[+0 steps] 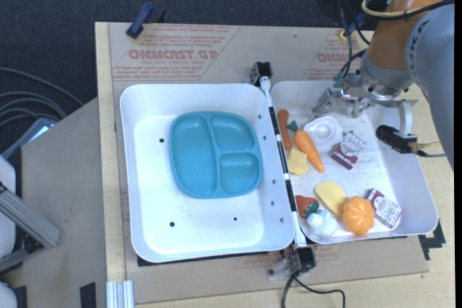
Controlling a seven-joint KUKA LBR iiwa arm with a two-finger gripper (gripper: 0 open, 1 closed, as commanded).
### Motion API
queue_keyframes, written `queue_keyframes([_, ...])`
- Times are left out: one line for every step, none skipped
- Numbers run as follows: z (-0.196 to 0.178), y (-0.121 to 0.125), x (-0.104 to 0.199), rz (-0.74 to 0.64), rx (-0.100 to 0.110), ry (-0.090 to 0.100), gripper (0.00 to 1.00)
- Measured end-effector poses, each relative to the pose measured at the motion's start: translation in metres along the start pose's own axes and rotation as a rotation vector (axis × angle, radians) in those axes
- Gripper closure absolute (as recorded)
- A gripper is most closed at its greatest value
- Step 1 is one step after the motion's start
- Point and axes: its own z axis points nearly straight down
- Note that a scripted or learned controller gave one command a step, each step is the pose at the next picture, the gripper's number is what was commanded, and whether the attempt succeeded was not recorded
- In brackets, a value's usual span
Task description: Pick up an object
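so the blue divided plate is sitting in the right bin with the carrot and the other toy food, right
Not quite. The camera view shows the blue divided plate lying alone in the left bin. The carrot and the other toy food are in the right bin, where the tool is too.

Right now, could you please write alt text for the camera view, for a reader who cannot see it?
A grey robot arm hangs over the far end of the right bin, which holds toy food including a carrot and a small pumpkin. The left bin holds a blue divided plate.
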Motion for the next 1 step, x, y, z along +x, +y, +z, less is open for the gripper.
queue_keyframes([-0.0002, 0.0, 0.0077, -0.001, 0.002, 0.001, 0.0])
